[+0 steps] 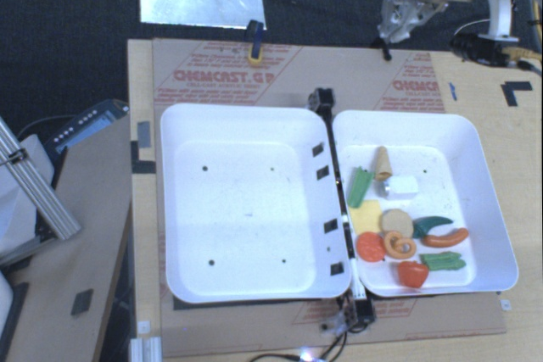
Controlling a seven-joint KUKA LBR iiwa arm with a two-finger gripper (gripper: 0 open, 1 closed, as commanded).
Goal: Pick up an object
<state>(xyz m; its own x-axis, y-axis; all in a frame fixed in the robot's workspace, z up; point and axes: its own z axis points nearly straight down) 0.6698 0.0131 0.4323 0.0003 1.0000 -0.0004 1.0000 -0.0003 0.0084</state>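
Two shallow white plastic bins side by side, and the right bin [475, 174] has roughly ten small toy food bits [399, 229] clustered in it: smooth red, orange, green, yellow and white shapes. The gripper [397, 23] hangs up above the bench, nothing in it; can't tell if it's open.

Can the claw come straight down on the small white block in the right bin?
Probably yes. The small white block lies open from above; a tan cone touches its left edge, so the fingers may bump it. The claw hangs above the bench, beyond the right bin.
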